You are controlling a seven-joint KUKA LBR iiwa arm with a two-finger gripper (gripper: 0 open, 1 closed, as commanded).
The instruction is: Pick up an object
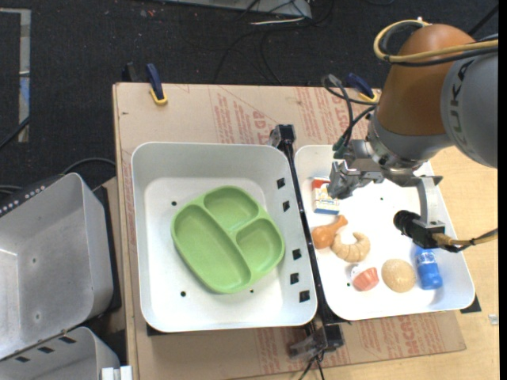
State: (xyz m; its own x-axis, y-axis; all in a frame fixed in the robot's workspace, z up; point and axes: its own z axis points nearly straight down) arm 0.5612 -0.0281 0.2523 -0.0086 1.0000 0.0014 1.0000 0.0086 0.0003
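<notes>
Two white bins set side by side on bench. Green divided plate [228,237] laid in left bin [150,212]. Gripper [342,182] lowered over right bin's [455,287] left edge, above small carton [323,199]; grasp cannot be told. Croissant [351,246], bun [398,275], blue bottle [428,271] grouped toward front edge.

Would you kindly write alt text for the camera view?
The arm's gripper hangs over a small box in the right bin, near a croissant, toy foods and a blue bottle. The left bin holds a green divided plate.
</notes>
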